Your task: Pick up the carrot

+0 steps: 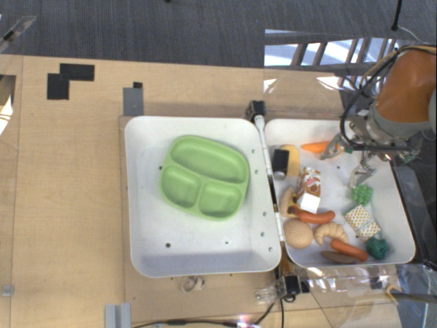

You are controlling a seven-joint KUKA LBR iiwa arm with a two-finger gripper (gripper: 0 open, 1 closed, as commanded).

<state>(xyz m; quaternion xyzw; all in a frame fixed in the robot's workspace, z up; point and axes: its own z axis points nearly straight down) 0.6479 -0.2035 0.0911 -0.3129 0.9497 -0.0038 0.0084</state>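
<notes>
Note: carrot (315, 147) lies just left of gripper (348, 161), long axis pointing toward it; jaw state: cannot tell.

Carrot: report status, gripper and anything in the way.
Gripper above right bin, beside carrot. Carrot lying at bin's top, not held. Banana close on its left; nothing on top.

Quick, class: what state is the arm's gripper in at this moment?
Gripper: above the right bin's far end, next to the carrot; whether it is open or closed cannot be told.
</notes>
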